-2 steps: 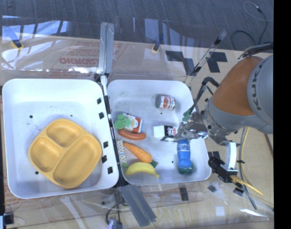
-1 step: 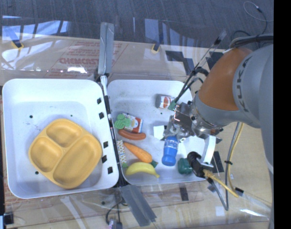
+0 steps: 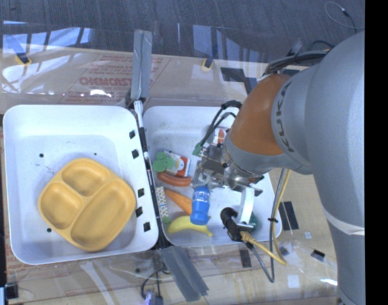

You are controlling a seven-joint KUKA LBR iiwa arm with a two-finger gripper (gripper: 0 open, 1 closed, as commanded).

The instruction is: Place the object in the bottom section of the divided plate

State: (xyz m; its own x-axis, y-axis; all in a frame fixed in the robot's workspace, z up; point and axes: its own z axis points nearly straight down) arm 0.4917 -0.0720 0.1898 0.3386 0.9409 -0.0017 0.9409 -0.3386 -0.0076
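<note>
Across the bench, two shallow white bins sat side by side, their inner walls meeting at a grey divider strip [image 3: 140,75]. Within the left bin [image 3: 28,126], the yellow divided plate [image 3: 87,203] lay toward the near side, with bare white floor open above it and along the far wall; its largest section faced the near right corner, close to the bin's inner wall. Within the right bin [image 3: 175,121], the far portion of the floor was open, while the near portion was crowded with objects. The arm [image 3: 308,119] entered from the right and covered most of that bin's right half, its orange band [image 3: 261,126] above the wrist. The gripper [image 3: 210,173] hung low over the cluster; the state of its grip could not be told from this angle. A blue bottle [image 3: 200,206] stood upright just below and beside the gripper, whether touching it could not be told. A banana [image 3: 189,226] lay at the bottle's base by the near wall, a carrot [image 3: 179,199] just left of the bottle, a sausage [image 3: 175,179] above that, and a green-and-orange packet [image 3: 170,164] farther back.
</note>
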